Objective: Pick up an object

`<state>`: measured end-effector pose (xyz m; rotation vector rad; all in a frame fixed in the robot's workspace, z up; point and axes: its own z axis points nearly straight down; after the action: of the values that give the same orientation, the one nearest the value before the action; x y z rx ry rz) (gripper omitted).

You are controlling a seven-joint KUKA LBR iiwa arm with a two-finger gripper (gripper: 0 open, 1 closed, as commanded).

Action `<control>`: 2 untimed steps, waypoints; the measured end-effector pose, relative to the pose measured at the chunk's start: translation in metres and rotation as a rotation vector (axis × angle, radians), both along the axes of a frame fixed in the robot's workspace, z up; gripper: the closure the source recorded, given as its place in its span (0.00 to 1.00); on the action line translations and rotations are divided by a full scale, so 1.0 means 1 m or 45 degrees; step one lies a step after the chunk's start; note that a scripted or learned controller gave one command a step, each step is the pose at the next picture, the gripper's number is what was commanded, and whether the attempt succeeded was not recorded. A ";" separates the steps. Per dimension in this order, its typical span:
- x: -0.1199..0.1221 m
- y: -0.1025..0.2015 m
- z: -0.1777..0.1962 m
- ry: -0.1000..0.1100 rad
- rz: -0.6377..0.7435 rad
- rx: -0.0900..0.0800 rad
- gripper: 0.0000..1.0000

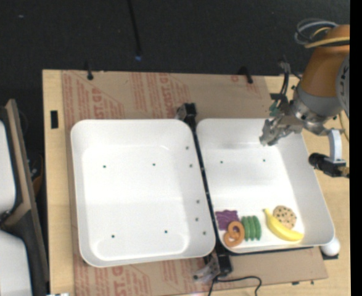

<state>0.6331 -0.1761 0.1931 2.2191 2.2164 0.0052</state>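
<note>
Along the near edge of the right bin (292, 165) lies a row of small objects: a purple piece (227, 217), an orange ring (234, 234), a green ridged piece (251, 227), a yellow banana (282, 229) and a speckled tan cookie (285, 215). My gripper (271, 134) hangs over the far part of the right bin, well away from that row, pointing down and to the left. Nothing shows between its fingers.
The left bin (134, 190) sits beside the right one, joined by a black clamp (187, 111) at the far side. Both rest on a cardboard sheet (131, 94). A black fixture (325, 163) sticks out past the right bin's right rim.
</note>
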 end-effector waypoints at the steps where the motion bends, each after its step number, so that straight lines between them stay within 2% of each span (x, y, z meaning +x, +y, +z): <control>1: 0.003 -0.009 0.059 0.000 0.000 0.000 1.00; 2: 0.004 -0.010 0.108 0.001 0.001 0.000 1.00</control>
<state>0.6368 -0.1862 0.3010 2.2187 2.2176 0.0044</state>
